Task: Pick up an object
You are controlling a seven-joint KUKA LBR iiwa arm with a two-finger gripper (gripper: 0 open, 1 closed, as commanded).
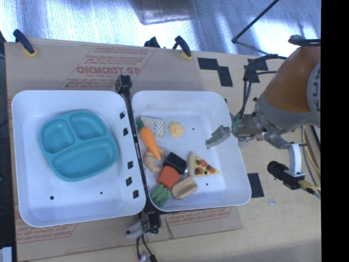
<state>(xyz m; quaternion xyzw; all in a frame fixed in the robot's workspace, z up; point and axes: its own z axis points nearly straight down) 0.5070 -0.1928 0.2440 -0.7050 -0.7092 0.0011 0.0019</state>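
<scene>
1. Several toy foods cluster at the near-left of the right bin; the pizza slice lies nearest the gripper.
2. Whether the gripper is spread or closed I cannot tell; nothing shows between its fingers.
3. Best bet: centre over the pizza slice, clear of the black block, then descend straight.

The cardboard-covered bench bears two white bins side by side.

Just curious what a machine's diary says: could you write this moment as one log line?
arm: over right bin edge | gripper: above bare floor, holding nothing visible | toy food: clustered by divider | blue plate: left bin
</scene>
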